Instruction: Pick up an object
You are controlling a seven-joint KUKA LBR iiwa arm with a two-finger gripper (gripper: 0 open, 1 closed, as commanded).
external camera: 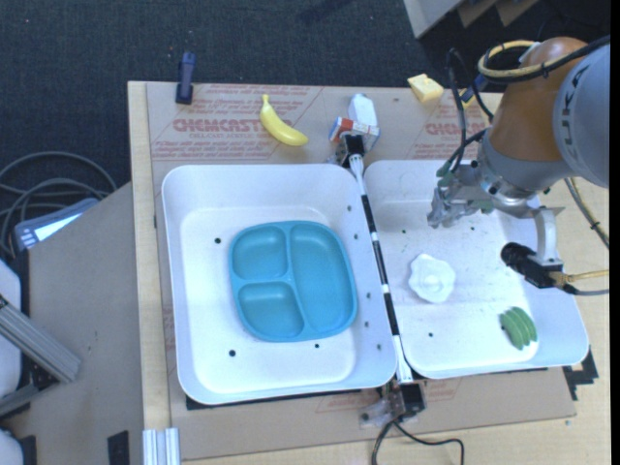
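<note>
Red "CHEMCAST" lettering on brown board

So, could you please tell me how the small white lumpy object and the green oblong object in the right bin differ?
The small white lumpy object is pale and rounded; the green oblong object is dark green and elongated. The white one lies near the middle of the right white bin, the green one near its front right corner. The white one lies nearer the gripper. Both rest loose on the bin floor, ungrasped.

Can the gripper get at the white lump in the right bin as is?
Probably yes. The gripper hangs over the right bin, and the white lump lies in the open just below it in the view, apart from the green object.
</note>
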